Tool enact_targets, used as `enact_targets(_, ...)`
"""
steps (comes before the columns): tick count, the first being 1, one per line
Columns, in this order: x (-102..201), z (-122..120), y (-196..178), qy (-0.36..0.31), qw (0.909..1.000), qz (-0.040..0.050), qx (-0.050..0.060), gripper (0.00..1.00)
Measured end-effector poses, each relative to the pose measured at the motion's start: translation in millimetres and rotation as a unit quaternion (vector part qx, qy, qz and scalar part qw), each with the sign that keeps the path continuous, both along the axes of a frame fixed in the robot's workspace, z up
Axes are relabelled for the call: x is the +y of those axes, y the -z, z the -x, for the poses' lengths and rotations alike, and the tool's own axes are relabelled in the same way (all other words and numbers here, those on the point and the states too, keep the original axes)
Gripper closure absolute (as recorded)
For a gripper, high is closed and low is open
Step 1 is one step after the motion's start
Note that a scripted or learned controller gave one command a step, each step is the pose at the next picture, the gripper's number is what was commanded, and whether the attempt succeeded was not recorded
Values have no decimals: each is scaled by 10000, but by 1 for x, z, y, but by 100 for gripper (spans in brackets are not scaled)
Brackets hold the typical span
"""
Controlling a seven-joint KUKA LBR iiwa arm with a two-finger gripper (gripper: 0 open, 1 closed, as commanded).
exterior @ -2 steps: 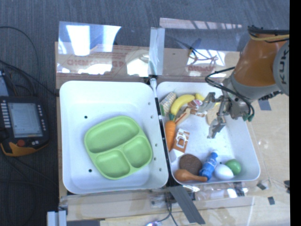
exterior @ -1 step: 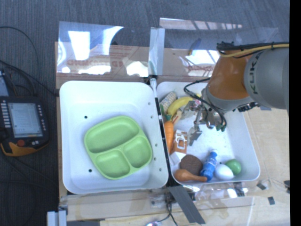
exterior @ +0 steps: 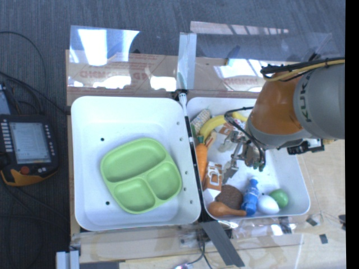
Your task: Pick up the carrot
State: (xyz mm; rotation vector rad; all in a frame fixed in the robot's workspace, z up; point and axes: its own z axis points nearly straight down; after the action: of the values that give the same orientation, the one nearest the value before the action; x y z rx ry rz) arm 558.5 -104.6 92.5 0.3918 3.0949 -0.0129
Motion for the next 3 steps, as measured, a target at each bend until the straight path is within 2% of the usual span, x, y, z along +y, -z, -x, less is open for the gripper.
enact_targets(1,6,-31,1,-2047,9788,17,45,0)
enact_targets(2,8,-34,-11,-2057,9786,30,4,100)
enact_targets(3,61,1,-95,-2676,9635,-14,68,100)
